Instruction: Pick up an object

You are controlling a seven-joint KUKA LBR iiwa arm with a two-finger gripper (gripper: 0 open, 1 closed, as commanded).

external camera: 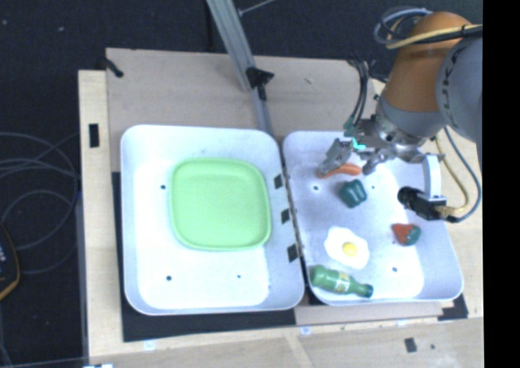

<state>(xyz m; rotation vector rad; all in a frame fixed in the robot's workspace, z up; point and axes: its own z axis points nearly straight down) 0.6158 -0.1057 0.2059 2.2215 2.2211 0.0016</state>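
Camera view is looking down on two white bins sitting side by side on the bench. On the left side of the frame, the left bin (138,277) is holding a flat green plate (219,203), lying in its middle. On the right side of the frame, the right bin (439,273) is holding the small toys, spread apart from each other, which I think is making each one easier to grab alone. A toy fried egg (347,248) is lying near the bottom, with a green bottle (340,280) lying on its side just below it. A dark green block (353,192) is sitting higher up, and a red and teal piece (406,233) is resting toward the right edge.

The arm is reaching in from the upper right, pointing down into the top of the right bin. The gripper (352,160) is hanging with its two fingers spread apart, one on each side of a small orange carrot-like toy (348,170). The fingers are looking very close to it, maybe touching, but they are not squeezing it yet. I think this orange toy is the thing it is trying to pick up.
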